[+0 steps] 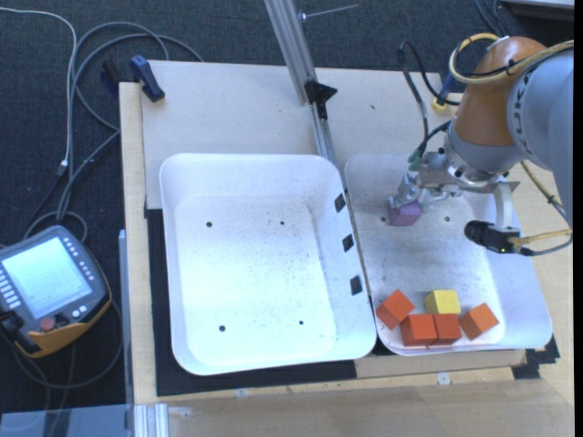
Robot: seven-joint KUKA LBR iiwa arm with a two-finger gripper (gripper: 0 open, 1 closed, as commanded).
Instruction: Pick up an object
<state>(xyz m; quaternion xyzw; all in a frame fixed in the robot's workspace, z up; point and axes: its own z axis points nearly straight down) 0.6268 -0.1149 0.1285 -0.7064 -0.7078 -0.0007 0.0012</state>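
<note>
One purple block under the gripper

Found the gripper (414, 194) low over the far left part of the right bin (533, 291), at the end of the grey arm (547, 107) reaching in from the right. Noted the orange band (492, 71) just above the wrist, with yellow and black cables looping around it. Saw the purple block (404, 213) directly beneath the gripper's tip, its upper edge partly covered by it, its lower part lying against the white bin floor. Could not tell whether the grip was closed on the block or released, nor whether the block was lifted or resting.

Counted five more blocks clustered at the near end of the same bin, well apart from the purple one: a yellow block (444, 301) in the middle, an orange block (394, 307) to its left, two orange-red blocks (432, 329) touching side by side just nearer, and another orange block (480, 320) on the right.

Saw the left bin (182, 176) beside it, its floor speckled with dark flecks, with three black clips (347, 242) along the wall next to the right bin.

Noted a slanted metal pole (290, 39) rising from the far side of the tabletop (228, 107), a blue clamp (146, 77) at the tabletop's far left corner, and a handheld control pendant (46, 289) on the dark floor at left.
</note>
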